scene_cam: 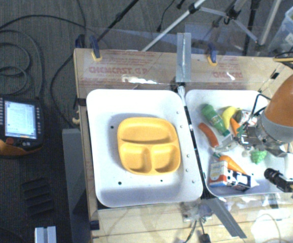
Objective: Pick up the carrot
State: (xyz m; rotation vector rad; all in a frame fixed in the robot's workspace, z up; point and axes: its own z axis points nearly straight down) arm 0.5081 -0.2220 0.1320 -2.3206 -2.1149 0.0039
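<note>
**Gripper low in the right bin, carrot lying just in front of it**

The gripper (pixel 244 135) sits down among the toys in the right bin (pixel 197 135), under the grey wrist and the orange band of the arm (pixel 283 108). Cables and metal parts crowd it, and whether it is open or closed on anything cannot be made out.

The carrot (pixel 232 163) lies just below and slightly left of the gripper, nearer the camera, orange and tilted, resting against the top edge of a small carton (pixel 226 176). The carton has an orange face and a black-and-white patterned side; its print is too small to read.

To the gripper's left lies a red sausage-shaped toy (pixel 208 134), and up-left of it a green bottle (pixel 213 116) with a pale label, unreadable. A yellow banana-like piece (pixel 229 114) sits just above the gripper, touching the clutter around it. A small green item (pixel 258 156) lies to its lower right, close beside the wrist.

Well off to the left, the left bin (pixel 98 151) holds a yellow divided plate (pixel 148 145) with three compartments. Faded red lettering runs along the wooden table (pixel 136 65) behind the bins, mirrored or worn and not legible. Far left, on the floor, a control pendant (pixel 14 123) shows a lit screen whose text cannot be read.
</note>
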